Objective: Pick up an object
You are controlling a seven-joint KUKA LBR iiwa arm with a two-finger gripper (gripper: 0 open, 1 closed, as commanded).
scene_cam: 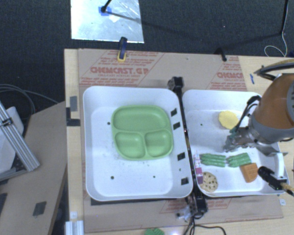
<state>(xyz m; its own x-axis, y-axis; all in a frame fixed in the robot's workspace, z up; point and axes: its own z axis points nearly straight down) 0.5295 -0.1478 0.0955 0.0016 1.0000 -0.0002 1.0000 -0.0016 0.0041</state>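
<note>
The right bin holds a yellow oval piece, two green bean pods, an orange block and a chocolate-chip cookie. My gripper hangs low in this bin, just above the bean pods and just in front of the yellow piece. Nothing is visibly held in it. The grey and orange arm covers the bin's right side.
In the left bin lies a green divided plate. A small purple and white item lies along the right bin's left wall. Black clips sit on the ridge between the bins.
</note>
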